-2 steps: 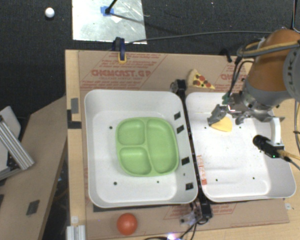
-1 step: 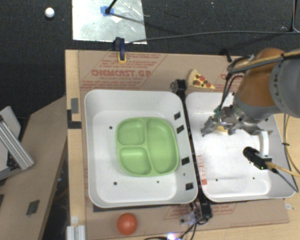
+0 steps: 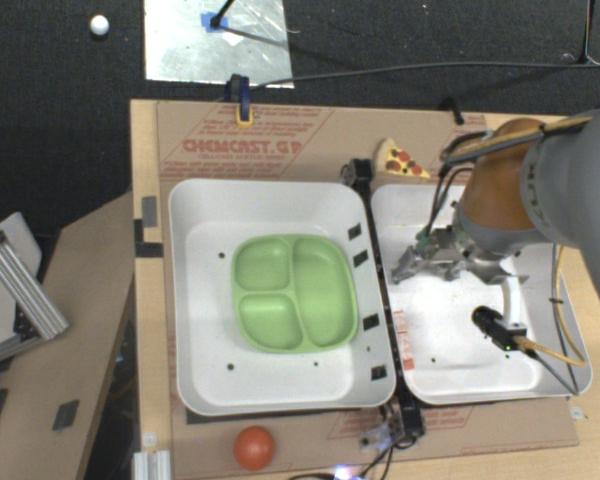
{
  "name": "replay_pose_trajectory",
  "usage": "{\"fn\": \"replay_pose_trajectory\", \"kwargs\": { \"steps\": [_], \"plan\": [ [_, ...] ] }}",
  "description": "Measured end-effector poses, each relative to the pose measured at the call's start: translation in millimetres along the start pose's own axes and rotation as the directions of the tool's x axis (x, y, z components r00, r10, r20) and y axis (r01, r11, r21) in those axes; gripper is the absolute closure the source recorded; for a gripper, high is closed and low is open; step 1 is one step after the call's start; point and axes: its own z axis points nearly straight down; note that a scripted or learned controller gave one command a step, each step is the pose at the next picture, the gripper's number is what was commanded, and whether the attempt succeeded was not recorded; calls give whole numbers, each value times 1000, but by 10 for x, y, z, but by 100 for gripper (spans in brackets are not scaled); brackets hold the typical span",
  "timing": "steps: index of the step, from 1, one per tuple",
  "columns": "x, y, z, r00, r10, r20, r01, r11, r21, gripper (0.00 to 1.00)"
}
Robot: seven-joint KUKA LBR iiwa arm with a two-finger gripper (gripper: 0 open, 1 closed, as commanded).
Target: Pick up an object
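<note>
Nearest us, an orange ball (image 3: 253, 447) sits on the counter (image 3: 280, 128) just outside the left bin (image 3: 195, 268). Inside that bin lies a green divided tray (image 3: 293, 291), smooth moulded plastic, which we judge light, stiff and slick, best taken by its raised rim. Over the right bin (image 3: 450, 373) hangs our pincer (image 3: 427, 258); whether it grips anything, we cannot tell. Farthest, a pizza-slice toy (image 3: 401, 159) rests on the counter.

Left bin (image 3: 195, 368) and right bin (image 3: 420, 380): smooth white plastic, slight sheen. Green divided tray (image 3: 293, 292): smooth matt plastic. Bench board (image 3: 310, 133): matt brown cardboard, red print. At 12 o'clock, foil-like sheet (image 3: 218, 28): shiny, crinkled, on rough black cloth (image 3: 60, 108). Arm (image 3: 570, 178): smooth grey shell, glossy orange band (image 3: 495, 193). At 6 o'clock, orange ball (image 3: 253, 447): smooth, faint gloss.
</note>
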Motion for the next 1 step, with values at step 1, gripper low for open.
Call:
{"fn": "replay_pose_trajectory", "kwargs": {
  "steps": [1],
  "plan": [
    [-3, 13, -129, 1000, 0, 0, 0, 1000, -5, 100]
  ]
}}
